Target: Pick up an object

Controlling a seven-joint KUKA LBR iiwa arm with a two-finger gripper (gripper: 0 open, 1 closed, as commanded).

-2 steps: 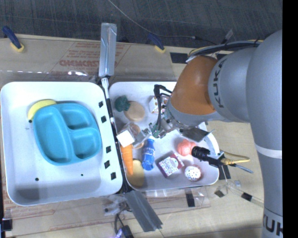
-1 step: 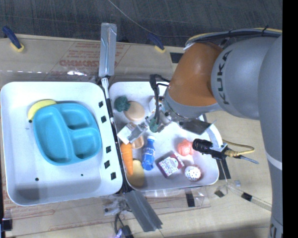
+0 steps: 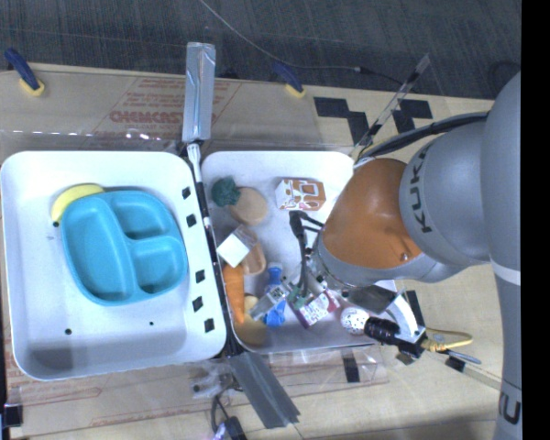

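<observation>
Pincer (image 3: 304,293) low in the right bin (image 3: 257,163); we can't tell its state.
Left to right we see a blue tray (image 3: 124,244) over something yellow (image 3: 76,195), then clutter beneath the tool: orange piece (image 3: 235,291), blue item (image 3: 275,312).

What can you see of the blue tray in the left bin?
The blue tray is a light-blue, plastic-looking divided dish with rounded corners, its ridges splitting it into three compartments. It lies flat and face up, turned slightly askew, on the floor of the left bin, toward that bin's upper half. A yellow thing pokes out from under or behind its upper-left corner and touches it. Nothing shows in its compartments. The gripper is over the right bin, well apart from it.
</observation>
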